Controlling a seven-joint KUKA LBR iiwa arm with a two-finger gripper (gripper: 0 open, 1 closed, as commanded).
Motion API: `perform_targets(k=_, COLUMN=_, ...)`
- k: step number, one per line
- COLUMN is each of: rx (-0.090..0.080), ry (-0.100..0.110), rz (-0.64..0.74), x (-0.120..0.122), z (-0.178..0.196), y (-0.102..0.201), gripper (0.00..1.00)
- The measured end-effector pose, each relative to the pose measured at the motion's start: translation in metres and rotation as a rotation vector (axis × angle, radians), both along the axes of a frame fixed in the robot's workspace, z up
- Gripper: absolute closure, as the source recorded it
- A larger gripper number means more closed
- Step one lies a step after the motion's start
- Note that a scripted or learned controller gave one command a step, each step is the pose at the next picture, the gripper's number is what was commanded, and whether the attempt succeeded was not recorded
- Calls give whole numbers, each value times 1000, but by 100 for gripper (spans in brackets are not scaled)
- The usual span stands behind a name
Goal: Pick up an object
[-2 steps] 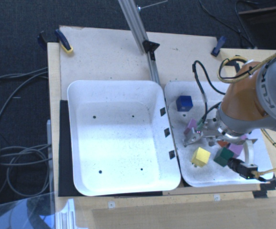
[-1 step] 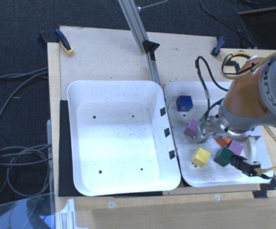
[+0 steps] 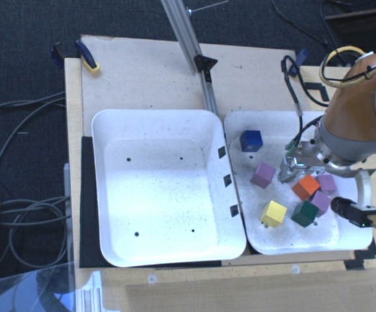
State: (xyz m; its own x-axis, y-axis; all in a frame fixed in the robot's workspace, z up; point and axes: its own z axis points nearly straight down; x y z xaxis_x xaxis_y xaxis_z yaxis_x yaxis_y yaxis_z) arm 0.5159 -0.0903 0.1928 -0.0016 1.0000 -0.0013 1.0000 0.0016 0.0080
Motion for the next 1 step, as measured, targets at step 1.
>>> perform_targets(k=1, rx=0, ry=0, rz=0, x=2, z=50, y=0, gripper=100)
